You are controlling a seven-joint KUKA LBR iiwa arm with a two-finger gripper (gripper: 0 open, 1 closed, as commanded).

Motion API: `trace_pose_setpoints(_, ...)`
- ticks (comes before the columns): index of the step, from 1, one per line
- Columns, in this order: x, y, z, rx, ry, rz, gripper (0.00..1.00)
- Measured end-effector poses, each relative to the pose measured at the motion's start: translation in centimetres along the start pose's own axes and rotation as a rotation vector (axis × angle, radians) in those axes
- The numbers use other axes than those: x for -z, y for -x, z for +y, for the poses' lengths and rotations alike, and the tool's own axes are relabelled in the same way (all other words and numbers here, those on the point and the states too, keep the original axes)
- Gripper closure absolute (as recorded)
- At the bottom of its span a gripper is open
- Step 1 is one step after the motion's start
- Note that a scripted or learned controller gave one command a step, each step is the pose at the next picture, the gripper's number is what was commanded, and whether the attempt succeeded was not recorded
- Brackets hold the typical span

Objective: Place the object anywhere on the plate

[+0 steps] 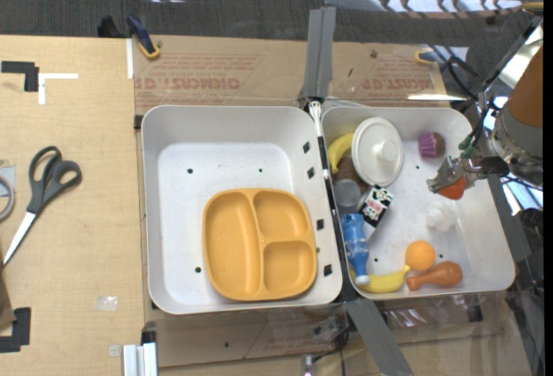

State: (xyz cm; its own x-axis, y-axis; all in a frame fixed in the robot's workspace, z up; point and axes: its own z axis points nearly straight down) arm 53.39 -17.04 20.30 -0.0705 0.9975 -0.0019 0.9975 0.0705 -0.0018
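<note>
Awaiting transfer: gripper [451,178] over right bin [499,227], fingers closed on small orange-red object [451,187], lifted clear. Yellow plate [259,242] in left bin [173,193] bare; carry and placement remain.

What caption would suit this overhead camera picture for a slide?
Robot claw hangs over the cluttered right white bin, an orange-red object at its tip; the yellow three-compartment plastic plate waits in the left white bin.

Bright even light, soft shadows
</note>
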Motion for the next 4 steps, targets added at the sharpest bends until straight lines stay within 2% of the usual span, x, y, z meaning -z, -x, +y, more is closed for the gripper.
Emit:
trace_pose_setpoints(1, -3.2, -6.7, -4.9, 0.215, -0.001, 0.003, 1.00)
trace_pose_setpoints(2, -1.2, -14.5, -0.2, 0.162, 0.000, 0.001, 1.00)
trace_pose_setpoints(3, -1.2, -22.8, -1.8, 0.223, -0.001, 0.001, 1.00)
trace_pose_setpoints(4, -1.2, -22.8, -1.8, 0.223, -0.001, 0.001, 0.00)
